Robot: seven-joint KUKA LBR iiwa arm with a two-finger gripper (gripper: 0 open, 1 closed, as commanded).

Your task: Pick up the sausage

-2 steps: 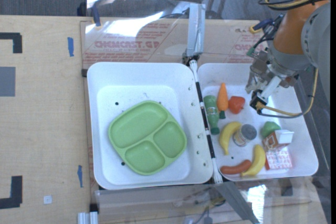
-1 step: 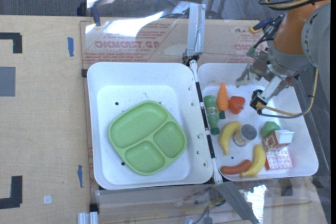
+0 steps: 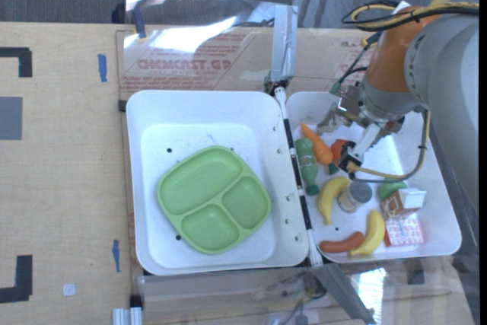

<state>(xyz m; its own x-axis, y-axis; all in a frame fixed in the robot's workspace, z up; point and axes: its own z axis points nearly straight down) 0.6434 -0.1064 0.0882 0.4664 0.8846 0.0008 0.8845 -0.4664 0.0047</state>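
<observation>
The sausage (image 3: pixel 342 243) is a reddish-brown link lying along the front wall of the right bin (image 3: pixel 440 186). Its right end touches a yellow banana (image 3: pixel 374 231). My gripper (image 3: pixel 340 119) hangs over the back of the same bin, above the carrot (image 3: pixel 318 145), well behind the sausage. Nothing shows between its tips.
Around the sausage lie a second banana (image 3: pixel 331 195), a small jar (image 3: pixel 354 195), a green bottle (image 3: pixel 307 164), a green vegetable (image 3: pixel 393 189), a white-and-red carton (image 3: pixel 405 201) and a red packet (image 3: pixel 403 229). The left bin (image 3: pixel 152 125) holds a green divided plate (image 3: pixel 214 199).
</observation>
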